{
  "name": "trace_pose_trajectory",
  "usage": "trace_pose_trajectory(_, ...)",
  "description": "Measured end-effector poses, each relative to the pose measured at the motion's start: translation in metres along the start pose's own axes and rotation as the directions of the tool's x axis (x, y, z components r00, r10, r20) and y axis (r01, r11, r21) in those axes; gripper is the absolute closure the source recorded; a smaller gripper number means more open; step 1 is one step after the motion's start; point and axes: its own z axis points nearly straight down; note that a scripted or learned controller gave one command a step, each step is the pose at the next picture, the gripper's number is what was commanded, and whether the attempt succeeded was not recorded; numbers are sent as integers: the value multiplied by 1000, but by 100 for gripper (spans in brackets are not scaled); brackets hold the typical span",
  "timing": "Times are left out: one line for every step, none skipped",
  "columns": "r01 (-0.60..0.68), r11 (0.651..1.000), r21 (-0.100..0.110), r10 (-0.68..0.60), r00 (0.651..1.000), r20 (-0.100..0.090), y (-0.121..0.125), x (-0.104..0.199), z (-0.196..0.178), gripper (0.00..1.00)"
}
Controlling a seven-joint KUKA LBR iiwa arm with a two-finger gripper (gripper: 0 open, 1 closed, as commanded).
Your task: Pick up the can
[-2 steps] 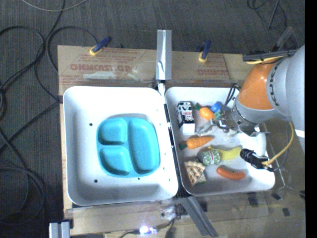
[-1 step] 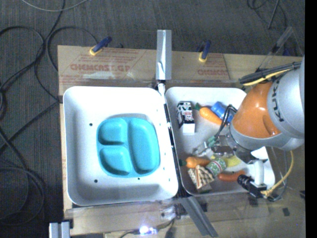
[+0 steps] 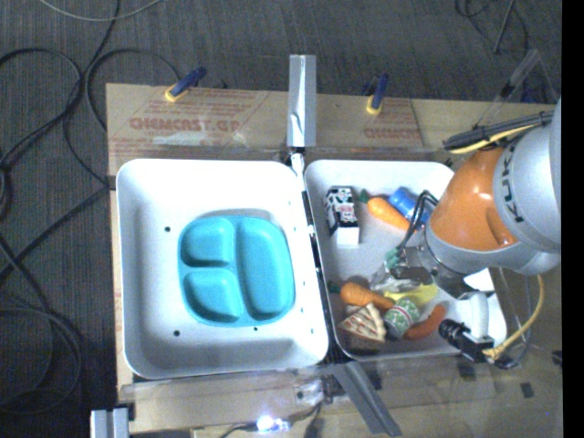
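Arm (image 3: 497, 213) over half-hidden can (image 3: 402, 316).

hand (image 3: 404, 267) mostly hidden under the arm (image 3: 484, 217), can (image 3: 402, 316) partly covered by neighbouring clutter

Both white bins (image 3: 137, 272) look like smooth, slightly glossy plastic; the blue divided tray (image 3: 237, 267) is matt plastic. The arm's orange band (image 3: 470, 213) shines. The bench (image 3: 210, 121) at the frame's top looks like printed cardboard.

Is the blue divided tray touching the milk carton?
Apart. The camera view shows the blue tray in the left bin and the milk carton in the right bin.
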Motion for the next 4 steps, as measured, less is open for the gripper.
trace_pose_trajectory(259, 966, 10, -259, 966, -2, 5, -16, -193, 100)
trace_pose_trajectory(719, 694, 7, -719, 695, -6, -17, -75, -202, 100)
trace_pose_trajectory(634, 773, 6, -634, 773, -6, -16, -71, -236, 100)
trace_pose_trajectory(999, -38, -3, -999, -38, -9, -16, -75, -221, 100)
